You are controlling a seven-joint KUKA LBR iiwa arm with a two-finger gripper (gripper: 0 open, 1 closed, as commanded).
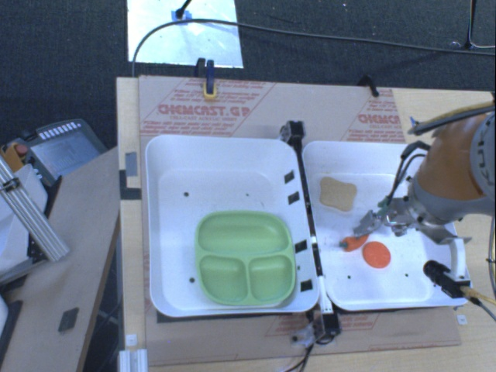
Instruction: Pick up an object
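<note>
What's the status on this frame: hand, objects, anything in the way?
Hand low in the right bin, grip state unclear. Small orange piece just below it; orange disc and tan slice lie free. Green tray in the left bin, no obstruction.

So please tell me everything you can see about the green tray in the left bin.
The green tray is pale green, smooth, probably plastic, with rounded corners and three compartments: one long at the far side, two smaller at the near side. It lies flat and upright on the floor of the left bin, toward the near right corner, slightly turned. All compartments look bare. Its right edge comes close to the bin wall; whether it touches cannot be told. The gripper is away in the right bin.
</note>
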